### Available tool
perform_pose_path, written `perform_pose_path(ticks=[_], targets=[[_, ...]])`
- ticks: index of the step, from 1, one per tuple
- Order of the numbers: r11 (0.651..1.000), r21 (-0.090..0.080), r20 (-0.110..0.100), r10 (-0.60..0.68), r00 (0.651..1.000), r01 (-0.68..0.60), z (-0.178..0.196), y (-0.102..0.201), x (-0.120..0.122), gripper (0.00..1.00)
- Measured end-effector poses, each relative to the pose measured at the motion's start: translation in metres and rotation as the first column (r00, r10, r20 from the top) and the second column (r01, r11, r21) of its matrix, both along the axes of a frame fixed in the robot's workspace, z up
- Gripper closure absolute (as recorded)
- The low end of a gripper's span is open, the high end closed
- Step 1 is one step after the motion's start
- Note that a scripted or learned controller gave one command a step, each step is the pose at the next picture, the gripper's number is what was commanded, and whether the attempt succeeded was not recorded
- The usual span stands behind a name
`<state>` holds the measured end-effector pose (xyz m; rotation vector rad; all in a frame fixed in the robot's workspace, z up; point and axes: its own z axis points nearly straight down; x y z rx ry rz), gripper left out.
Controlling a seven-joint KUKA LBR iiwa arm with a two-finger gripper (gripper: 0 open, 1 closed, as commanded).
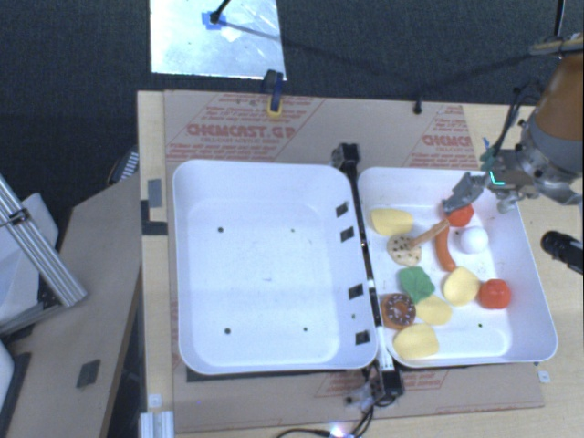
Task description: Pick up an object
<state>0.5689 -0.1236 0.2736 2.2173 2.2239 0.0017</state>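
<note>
Probably a robotics lab: twin white bins (265, 176) on a cardboard-covered bench (237, 121).

Red print on the brown board (301, 121) lying under both bins — reads "CHEMCAST GP", repeated. One copy sits upside down along the far edge, just behind the left bin (265, 263), near 265,172. A second copy runs at a slant by the far right corner, behind the right bin (525, 245), partly cut off. More red lettering peeks out at the near edge below the bins — too little exposed to read.
</note>
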Motion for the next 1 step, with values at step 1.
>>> perform_pose_path(ticks=[1], targets=[[1.0,0.0,0.004,0.003,1.0,-0.003,0.0112,0.0002,0.001,1.0]])
